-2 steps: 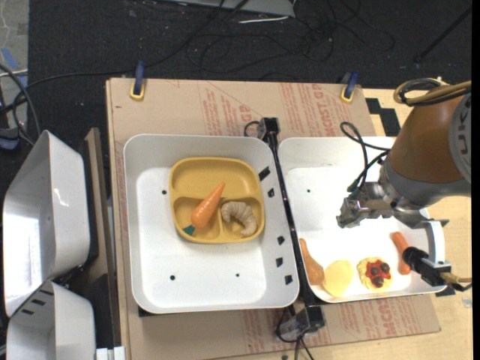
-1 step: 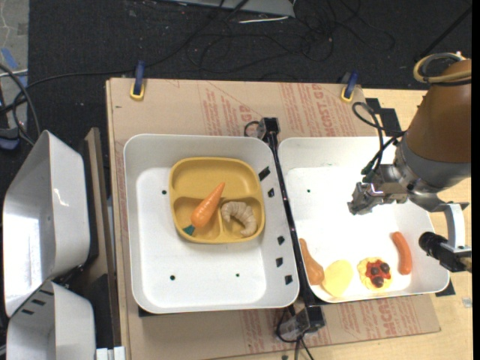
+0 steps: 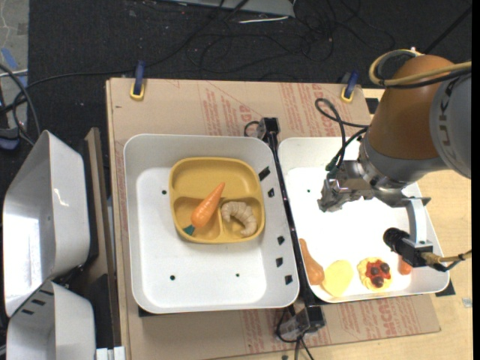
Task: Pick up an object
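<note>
The arm reaches in from the right of the frame, its orange band filling the upper right, and its hand [image 3: 335, 195] hangs over the upper part of the right bin [image 3: 360, 235], above bare white floor. Whether the hand is wide or narrow cannot be told from this angle, and nothing shows in its grasp.

The objects in the right bin lie along its lower edge, well apart from the hand: an orange spoon-shaped piece [image 3: 310, 263] at the lower left corner, a pale yellow round piece [image 3: 338, 277] just beside it, a small round toy pastry with red and dark topping [image 3: 375, 272] further right, and a small orange piece [image 3: 405, 267] near the lower right corner, beside a black part of the arm's fittings.

The left bin [image 3: 150, 268] holds a yellow divided plate [image 3: 187, 172] at its centre. A toy carrot [image 3: 208, 205] lies slanted across the plate's dividing rib, and a pale toy shrimp [image 3: 241, 216] sits in the lower right compartment. Both bins rest on the brown table [image 3: 225, 103]
</note>
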### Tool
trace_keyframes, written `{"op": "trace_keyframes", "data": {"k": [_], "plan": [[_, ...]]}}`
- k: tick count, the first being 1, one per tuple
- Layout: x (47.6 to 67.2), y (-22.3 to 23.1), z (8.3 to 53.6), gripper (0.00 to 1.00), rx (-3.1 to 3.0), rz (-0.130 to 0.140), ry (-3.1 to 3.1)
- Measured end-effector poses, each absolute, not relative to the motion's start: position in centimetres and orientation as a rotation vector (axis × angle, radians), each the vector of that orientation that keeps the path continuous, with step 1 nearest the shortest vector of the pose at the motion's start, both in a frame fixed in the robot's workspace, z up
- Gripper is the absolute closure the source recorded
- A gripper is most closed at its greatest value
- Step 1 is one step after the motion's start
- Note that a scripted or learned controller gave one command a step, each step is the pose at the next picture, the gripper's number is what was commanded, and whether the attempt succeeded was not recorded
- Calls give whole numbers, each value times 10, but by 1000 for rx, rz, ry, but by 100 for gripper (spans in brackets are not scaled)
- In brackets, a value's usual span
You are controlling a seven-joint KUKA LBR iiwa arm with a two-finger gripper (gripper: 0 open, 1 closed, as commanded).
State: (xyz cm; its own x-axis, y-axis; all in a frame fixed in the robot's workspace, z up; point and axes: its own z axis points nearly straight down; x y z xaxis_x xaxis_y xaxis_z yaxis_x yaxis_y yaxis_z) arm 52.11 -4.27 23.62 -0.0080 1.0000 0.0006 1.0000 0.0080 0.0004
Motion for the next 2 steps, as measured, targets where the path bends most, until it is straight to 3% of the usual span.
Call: {"op": "trace_keyframes", "data": {"k": [1,2], "plan": [[536,9,227,100,-2213,-1,-2230],[565,56,219,100,-2212,-3,-2231]]}}
